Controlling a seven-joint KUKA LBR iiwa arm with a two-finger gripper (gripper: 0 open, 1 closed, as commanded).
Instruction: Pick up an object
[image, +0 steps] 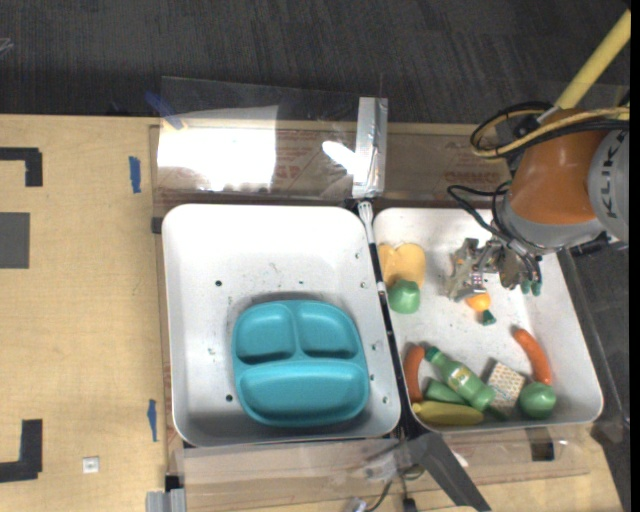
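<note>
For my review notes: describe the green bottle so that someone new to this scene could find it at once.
Start at the right-hand white bin, the one beside the bin that holds the teal divided tray. Look at the cluster along its near edge. The green bottle lies there on its side, slanted, with a yellowish label band, unlike the round green ball to its right.

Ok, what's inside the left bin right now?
The left bin holds one teal divided tray, three compartments, nothing visible in them. The bin floor beneath the tray is covered, so anything under it can't be seen.
</note>
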